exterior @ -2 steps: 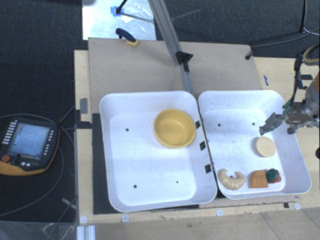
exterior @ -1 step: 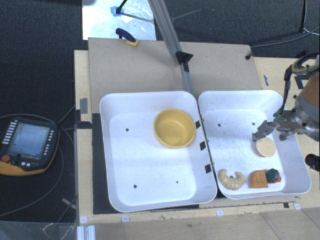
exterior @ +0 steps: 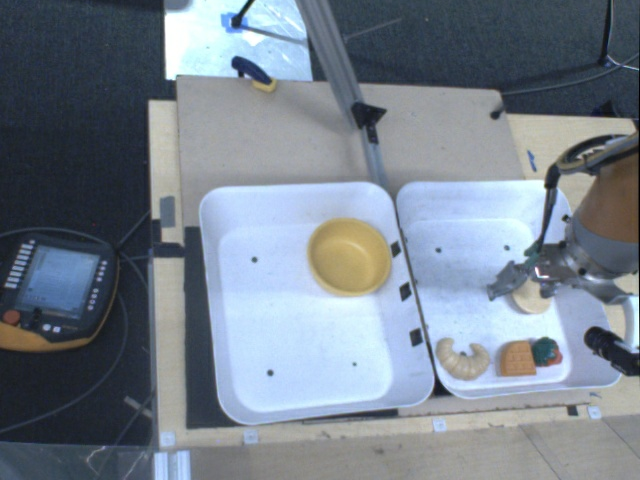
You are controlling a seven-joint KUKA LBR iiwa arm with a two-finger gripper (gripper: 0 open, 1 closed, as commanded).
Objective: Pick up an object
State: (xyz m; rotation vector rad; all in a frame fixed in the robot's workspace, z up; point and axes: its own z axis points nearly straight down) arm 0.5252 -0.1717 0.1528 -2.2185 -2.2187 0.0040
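Note:
A yellow bowl (exterior: 349, 256) sits in the left bin (exterior: 250, 368), near its far right corner. In the right bin (exterior: 450, 208), a pale croissant-shaped piece (exterior: 463, 358), an orange block (exterior: 517, 359) and a small green-and-red item (exterior: 546, 351) lie along the near wall. A cream round object (exterior: 531, 301) lies near the right wall. My gripper (exterior: 512, 285) hangs low over the right bin, directly at the left edge of that cream object, and partly covers it.
A grey pole (exterior: 340, 63) slants over the cardboard backing behind the bins. A teach pendant (exterior: 52, 288) lies on the floor at the left. A black cable loops above the arm's wrist (exterior: 600, 238).

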